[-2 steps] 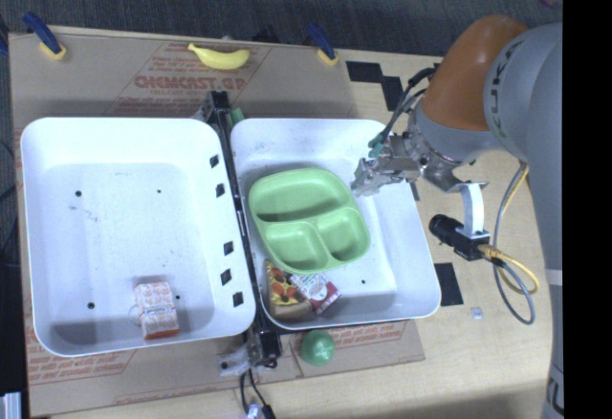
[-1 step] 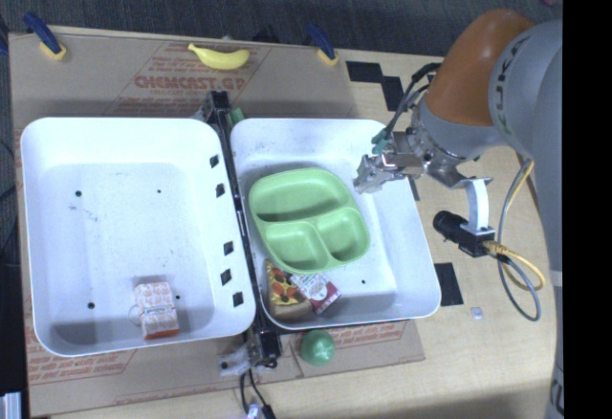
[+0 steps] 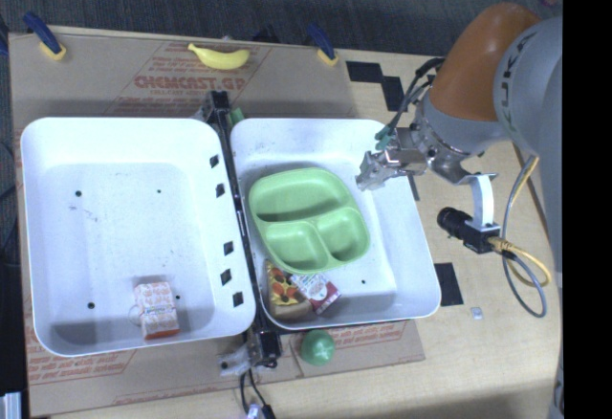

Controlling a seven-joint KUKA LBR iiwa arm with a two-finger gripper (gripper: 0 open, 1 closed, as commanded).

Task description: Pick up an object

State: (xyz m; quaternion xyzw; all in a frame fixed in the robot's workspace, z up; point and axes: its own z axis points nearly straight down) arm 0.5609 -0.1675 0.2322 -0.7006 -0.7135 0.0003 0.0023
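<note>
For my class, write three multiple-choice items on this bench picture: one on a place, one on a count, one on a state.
1. Where does the green divided tray lie?
A. left bin
B. right bin
C. on the cardboard

2. How many compartments does the tray have?
A. two
B. three
C. five

3. The banana is
A. on the cardboard beyond the bins
B. in the tray
C. under the hand

Answers: 1 B, it sits in the right bin. 2 B, one long and two small. 3 A, it lies above both bins' far rims.
</note>
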